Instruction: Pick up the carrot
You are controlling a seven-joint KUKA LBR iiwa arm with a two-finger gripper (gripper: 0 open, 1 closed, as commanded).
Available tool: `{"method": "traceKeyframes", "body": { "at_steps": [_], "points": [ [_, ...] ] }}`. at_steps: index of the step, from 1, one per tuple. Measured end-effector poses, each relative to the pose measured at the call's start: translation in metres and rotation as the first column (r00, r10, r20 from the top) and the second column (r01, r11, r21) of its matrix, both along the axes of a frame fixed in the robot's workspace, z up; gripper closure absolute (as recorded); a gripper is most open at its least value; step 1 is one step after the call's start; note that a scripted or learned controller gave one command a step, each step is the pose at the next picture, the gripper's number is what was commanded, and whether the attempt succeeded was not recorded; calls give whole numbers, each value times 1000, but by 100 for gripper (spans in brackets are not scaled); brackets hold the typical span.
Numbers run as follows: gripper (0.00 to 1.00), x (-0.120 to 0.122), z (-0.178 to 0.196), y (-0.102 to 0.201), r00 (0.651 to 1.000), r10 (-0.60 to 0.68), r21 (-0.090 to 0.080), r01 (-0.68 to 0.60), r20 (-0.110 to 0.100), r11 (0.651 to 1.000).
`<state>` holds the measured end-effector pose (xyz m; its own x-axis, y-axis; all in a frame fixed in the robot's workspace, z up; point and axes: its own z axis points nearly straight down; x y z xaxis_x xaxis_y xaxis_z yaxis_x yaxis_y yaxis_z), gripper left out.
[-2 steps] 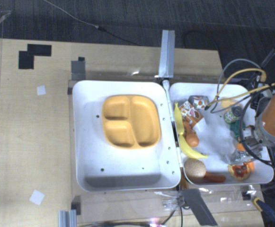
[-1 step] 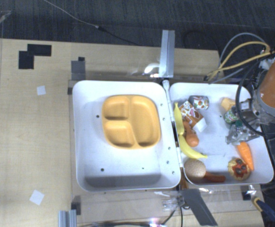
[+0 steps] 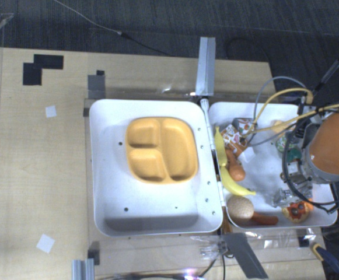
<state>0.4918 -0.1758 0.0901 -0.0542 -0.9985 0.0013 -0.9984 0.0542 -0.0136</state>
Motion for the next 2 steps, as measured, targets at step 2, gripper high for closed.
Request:
{"method": "traceKeyframes", "body": {
  "at_steps": [2],
  "points": [
    [100, -3, 57, -17, 855, 519, -1, -519, -6, 855]
  ]
}}
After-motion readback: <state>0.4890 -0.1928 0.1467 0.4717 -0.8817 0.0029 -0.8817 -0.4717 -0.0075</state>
